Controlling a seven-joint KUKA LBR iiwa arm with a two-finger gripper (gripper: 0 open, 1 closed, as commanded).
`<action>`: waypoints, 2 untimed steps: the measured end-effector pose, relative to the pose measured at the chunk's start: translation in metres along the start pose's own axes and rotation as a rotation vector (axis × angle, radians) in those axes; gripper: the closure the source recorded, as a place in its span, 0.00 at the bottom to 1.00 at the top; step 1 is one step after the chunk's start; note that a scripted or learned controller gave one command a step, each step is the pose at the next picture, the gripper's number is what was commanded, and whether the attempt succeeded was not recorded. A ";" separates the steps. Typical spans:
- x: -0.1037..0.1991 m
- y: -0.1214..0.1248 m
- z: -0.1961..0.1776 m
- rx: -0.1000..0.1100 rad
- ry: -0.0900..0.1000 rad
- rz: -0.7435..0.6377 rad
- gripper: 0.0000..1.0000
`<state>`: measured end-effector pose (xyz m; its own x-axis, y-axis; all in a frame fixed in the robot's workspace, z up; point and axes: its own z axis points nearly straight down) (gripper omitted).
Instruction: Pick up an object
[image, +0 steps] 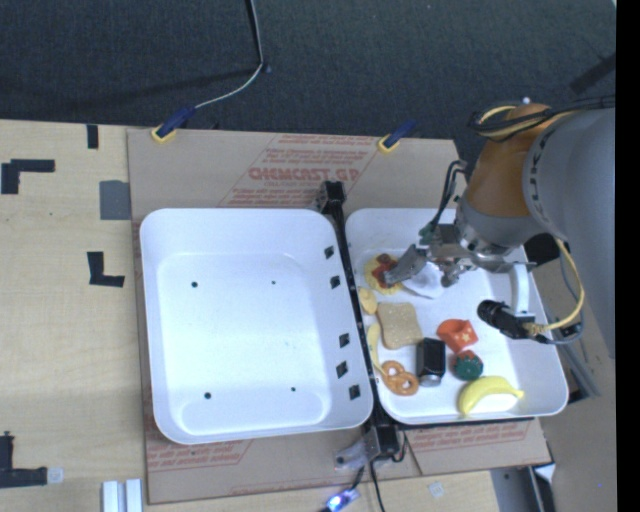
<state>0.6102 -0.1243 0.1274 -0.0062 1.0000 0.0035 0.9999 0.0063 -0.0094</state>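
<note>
Cardboard sheeting is covering the desk (60, 300), and two shallow white bins are sitting on it side by side under a dark carpeted floor at the back. From the one camera above, the grey arm (570, 190) is reaching in with its orange band over the right bin (545, 400), and the gripper (408, 268) is hanging low over that bin's upper left part, close to a red piece (384, 272) that is lying just beside its tip. Whether the gripper is open or closed I cannot tell, and nothing is visibly caught in it.

Going by the task, the arm seems to be in the approach step, lining up over something to pick; the red piece looks like the likeliest target. The next move would call for settling straight down around one thing without nudging its neighbours, then closing and lifting.

Counting what is lying below the gripper, toward the near edge: one slice of bread (398, 324), one pretzel (398, 378), one small black object (431, 360), one red-orange toy (457, 333), one green piece (468, 367) and one yellow banana (488, 394). The left bin (165, 240) is sitting well away on the gripper's far side.
</note>
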 end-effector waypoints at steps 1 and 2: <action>-0.002 0.028 0.044 -0.009 -0.005 0.004 0.00; 0.031 0.060 0.041 -0.012 -0.006 0.002 0.00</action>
<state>0.6700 -0.0932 0.0857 -0.0040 1.0000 -0.0024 1.0000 0.0040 0.0029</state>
